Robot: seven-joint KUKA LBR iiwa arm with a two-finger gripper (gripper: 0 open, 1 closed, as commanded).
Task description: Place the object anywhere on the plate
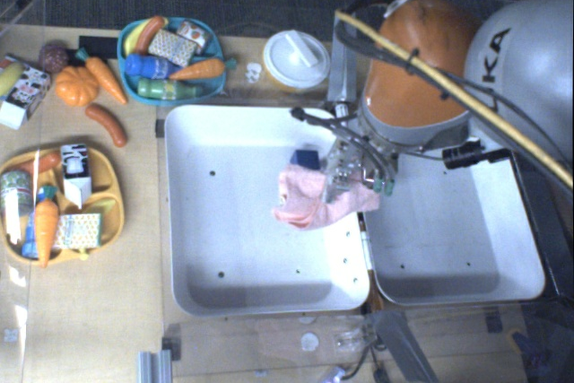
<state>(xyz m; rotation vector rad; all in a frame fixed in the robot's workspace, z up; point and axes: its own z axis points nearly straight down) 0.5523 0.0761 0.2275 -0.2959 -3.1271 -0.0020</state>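
Your gripper (345,179) hangs over the right side of the left bin (224,282), close to the ridge where the right bin (466,278) begins. You cannot tell from this angle how it is set. A pink cloth (309,197) lies crumpled directly beneath and to its left, with a small dark blue block (305,158) just beyond the cloth's far edge. To the gripper's left the bin floor stretches bare to the far wall; the right bin's floor lies bare too.
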